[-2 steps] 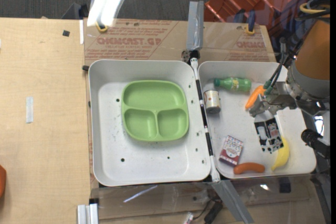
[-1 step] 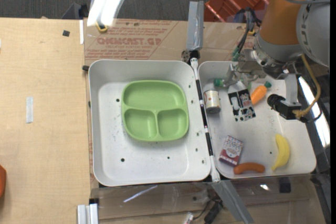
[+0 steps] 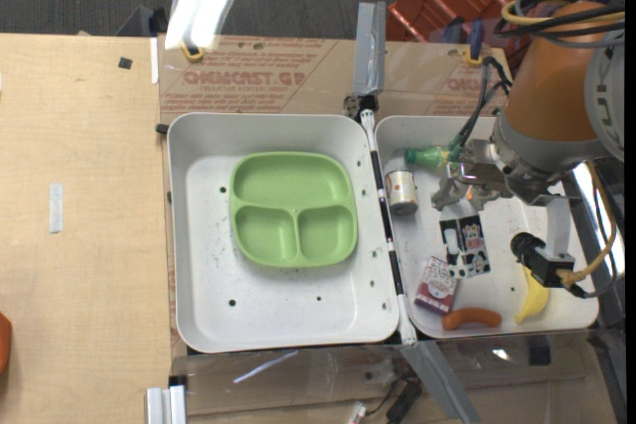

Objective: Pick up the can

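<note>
1. Overall bright, even light from above; colours read true on the green plate (image 3: 294,209) & the wooden bench (image 3: 79,213).
2. Strong glare on a clear sheet (image 3: 202,13) at top, nearly blown out to white.
3. White bins: left bin (image 3: 199,313) is evenly lit w/ soft shade along its inner walls; right bin (image 3: 576,313) has brighter streaks near the arm.
4. Shadows soft & short, e.g. under the plate rim; no hard edges.
5. The can (image 3: 400,192) shows a small shiny highlight on its metal side.
6. Focus decent mid-frame; small labels too coarse to read. Arm (image 3: 561,104) looks slightly soft.
7. Dark carpet at top is dim, low detail.
</note>
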